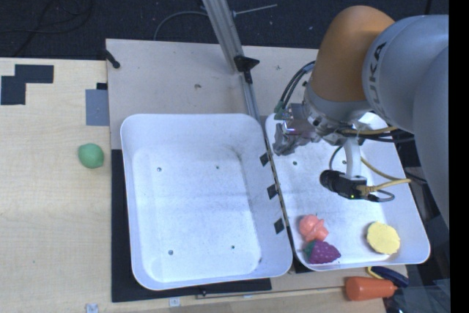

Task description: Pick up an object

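Observation:
My gripper (283,144) hangs over the far left part of the right bin (410,249), close to the divide between the two bins. Nothing shows under it or in its grasp. Three toys lie at the near end of that bin: a salmon-pink piece (313,226), a purple bunch of grapes (323,253) touching it, and a yellow round piece (383,237) to the right. All three are well below the gripper in the view and apart from it.
The left bin (146,135) sits beside the right one. A green ball (91,155) rests on the bench to the left. An orange carrot-like toy (368,288) lies outside the right bin's near edge. A metal rail (223,18) slants behind the bins.

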Available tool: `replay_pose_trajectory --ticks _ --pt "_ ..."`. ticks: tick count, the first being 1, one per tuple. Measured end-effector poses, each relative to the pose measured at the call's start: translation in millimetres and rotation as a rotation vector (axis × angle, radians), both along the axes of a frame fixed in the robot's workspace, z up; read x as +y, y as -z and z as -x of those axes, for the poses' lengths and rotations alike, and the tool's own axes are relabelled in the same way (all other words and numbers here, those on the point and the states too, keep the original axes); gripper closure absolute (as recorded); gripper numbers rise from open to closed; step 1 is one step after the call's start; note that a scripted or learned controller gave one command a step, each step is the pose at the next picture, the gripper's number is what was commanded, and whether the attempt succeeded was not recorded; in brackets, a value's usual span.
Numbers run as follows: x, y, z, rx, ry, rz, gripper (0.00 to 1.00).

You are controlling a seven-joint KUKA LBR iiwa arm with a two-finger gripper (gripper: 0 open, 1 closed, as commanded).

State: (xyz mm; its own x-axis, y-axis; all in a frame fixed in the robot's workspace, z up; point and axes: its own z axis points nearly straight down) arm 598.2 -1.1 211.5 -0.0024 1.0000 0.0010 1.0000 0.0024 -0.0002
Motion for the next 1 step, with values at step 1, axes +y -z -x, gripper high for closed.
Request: replay_pose_trajectory --ticks 1 --pt "61.5 -9.7 3.3 0.0 -0.002 0.0 1.0"
